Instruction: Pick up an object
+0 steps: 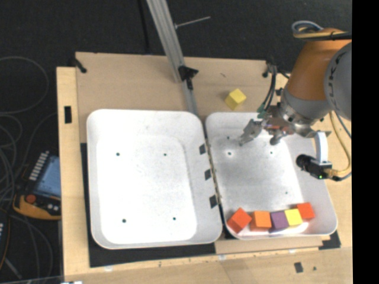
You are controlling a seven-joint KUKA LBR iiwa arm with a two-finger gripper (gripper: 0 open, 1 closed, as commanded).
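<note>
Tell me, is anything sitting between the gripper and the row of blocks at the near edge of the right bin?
Nothing visible. The gripper hangs over the right bin's far end, and bare bin floor lies between it and the blocks.

Tan bench (136,81), two white bins (148,123) (side by side), yellow cube (235,98) behind them

Blocks (271,219) in right bin (308,188)

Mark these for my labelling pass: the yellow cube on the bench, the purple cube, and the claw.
Yellow cube on the bench (235,98), camera view, top face.
Purple cube (278,220), camera view, top face.
Claw (263,135), camera view, between its fingertips.
</note>
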